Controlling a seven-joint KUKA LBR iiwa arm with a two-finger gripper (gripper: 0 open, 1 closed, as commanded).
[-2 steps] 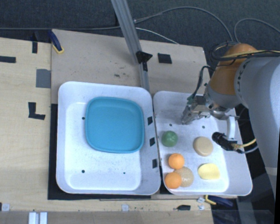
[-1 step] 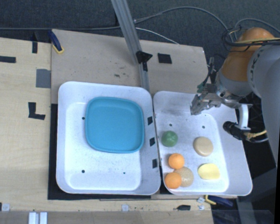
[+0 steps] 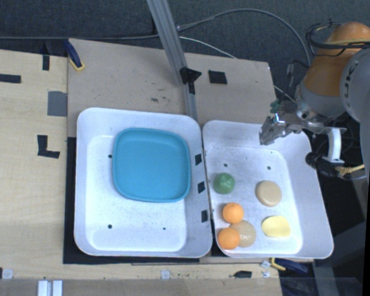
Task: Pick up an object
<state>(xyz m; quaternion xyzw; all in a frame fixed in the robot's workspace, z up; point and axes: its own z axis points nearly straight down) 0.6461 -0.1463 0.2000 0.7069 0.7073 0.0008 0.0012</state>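
nearest the lens, two orange balls [image 3: 231, 225] sit in the right bin [image 3: 314, 204], one touching a tan disc [image 3: 247, 234] at the bin's near edge; taking the green ball [image 3: 223, 183] as landmark, both oranges lie just nearer the camera than it, a beige round piece [image 3: 269, 193] lies to its right, and a yellow lump [image 3: 276, 227] further right and nearer. the green ball looks small, dull and round (likely a light toy fruit, firm enough not to crush), apt to roll, so pinching across its middle from above seems safest. the gripper [image 3: 271, 132] hangs over the bin's far end, well beyond the green ball, with nothing between its fingers; open or clenched, i cannot tell. a blue plate [image 3: 151, 164] lies left of the green ball, in the left bin [image 3: 91, 220] on the surface [image 3: 19, 164]
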